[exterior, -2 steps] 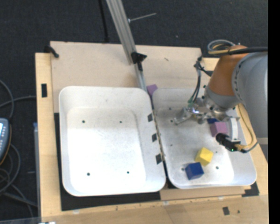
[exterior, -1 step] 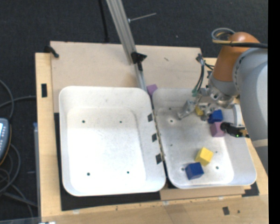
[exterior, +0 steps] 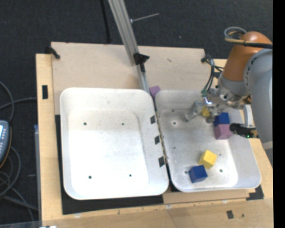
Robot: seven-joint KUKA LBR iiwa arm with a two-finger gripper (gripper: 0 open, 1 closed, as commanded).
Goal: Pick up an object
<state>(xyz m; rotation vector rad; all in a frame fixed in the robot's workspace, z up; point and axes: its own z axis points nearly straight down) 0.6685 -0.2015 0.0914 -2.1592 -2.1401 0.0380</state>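
Blue cube (exterior: 197, 173) and yellow cube (exterior: 209, 158) loose in right bin (exterior: 180, 141), well below claw (exterior: 199, 111). Purple block (exterior: 223, 131), blue block (exterior: 222, 118) just right of claw. Approach step; claw state: cannot tell. Next: centre, descend, close.

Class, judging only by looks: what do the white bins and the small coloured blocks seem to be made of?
White bins: probably moulded plastic, matt and scuffed, with rounded corners. Yellow block and blue block: foam or painted wood, going by their flat, even colour and dull faces; the look cannot settle which.
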